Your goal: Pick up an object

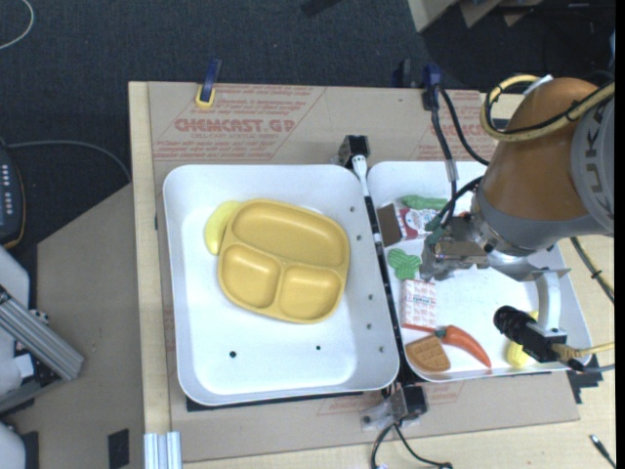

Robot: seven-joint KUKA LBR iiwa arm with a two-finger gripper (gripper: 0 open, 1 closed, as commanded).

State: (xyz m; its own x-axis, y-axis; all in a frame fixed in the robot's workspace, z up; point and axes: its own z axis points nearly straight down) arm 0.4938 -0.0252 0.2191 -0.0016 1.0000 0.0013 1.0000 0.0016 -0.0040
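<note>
My gripper [437,262] hangs low over the left half of the right bin [508,179]. Right beside it lies a small green toy [401,259], with a white packet with red print [420,307] just below. A green and red packet [420,213] and a brown block [389,225] lie toward the bin's far left. An orange carrot [466,340], a brown biscuit-like piece [428,358] and a small yellow piece [516,356] sit along the near edge. I see nothing held.
In the left bin [195,311] a yellow divided plate [283,259] rests partly over a yellow banana-like piece [216,226]. The arm's orange and grey body covers the right bin's far right part.
</note>
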